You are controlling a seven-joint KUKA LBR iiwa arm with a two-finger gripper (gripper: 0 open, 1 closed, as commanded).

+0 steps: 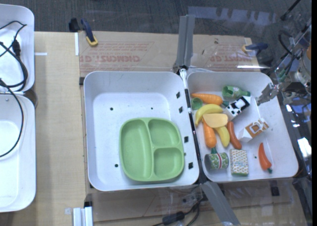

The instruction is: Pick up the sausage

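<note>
Well, the sausage [234,136] lies below and left of the hand [266,94], long side nearly up-and-down; the hand looks empty; open or closed, I cannot tell.

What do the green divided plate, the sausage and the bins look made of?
Green divided plate: likely moulded plastic, matte, uniform colour, rounded compartment walls. Sausage: probably toy plastic or rubber, smooth reddish-brown; too small to be sure. Bins: thin white plastic by the look, slightly glossy with rounded rims.
</note>
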